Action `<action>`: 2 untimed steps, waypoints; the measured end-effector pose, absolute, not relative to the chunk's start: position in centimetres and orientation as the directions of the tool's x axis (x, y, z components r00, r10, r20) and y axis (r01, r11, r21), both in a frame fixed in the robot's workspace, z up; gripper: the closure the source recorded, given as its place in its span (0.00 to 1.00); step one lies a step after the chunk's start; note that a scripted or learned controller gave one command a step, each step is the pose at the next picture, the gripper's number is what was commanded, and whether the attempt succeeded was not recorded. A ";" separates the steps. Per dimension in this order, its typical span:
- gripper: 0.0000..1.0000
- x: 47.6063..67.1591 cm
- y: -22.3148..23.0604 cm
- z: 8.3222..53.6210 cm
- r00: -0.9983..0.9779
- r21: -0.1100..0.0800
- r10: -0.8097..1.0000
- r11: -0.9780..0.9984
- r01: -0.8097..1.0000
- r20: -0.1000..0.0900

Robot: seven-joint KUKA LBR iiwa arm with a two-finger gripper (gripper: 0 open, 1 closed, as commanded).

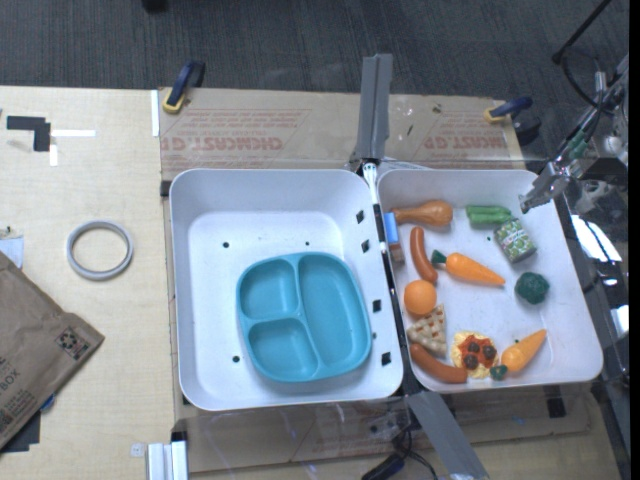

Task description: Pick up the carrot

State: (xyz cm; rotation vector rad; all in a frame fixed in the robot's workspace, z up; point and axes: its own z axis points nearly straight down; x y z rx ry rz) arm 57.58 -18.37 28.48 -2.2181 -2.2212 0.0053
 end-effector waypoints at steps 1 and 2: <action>0.00 59.4 -16.9 17.4 -0.079 -0.003 0.997 0.079 0.997 0.000; 0.00 56.8 -12.1 9.2 -0.217 -0.003 0.976 0.217 0.976 0.001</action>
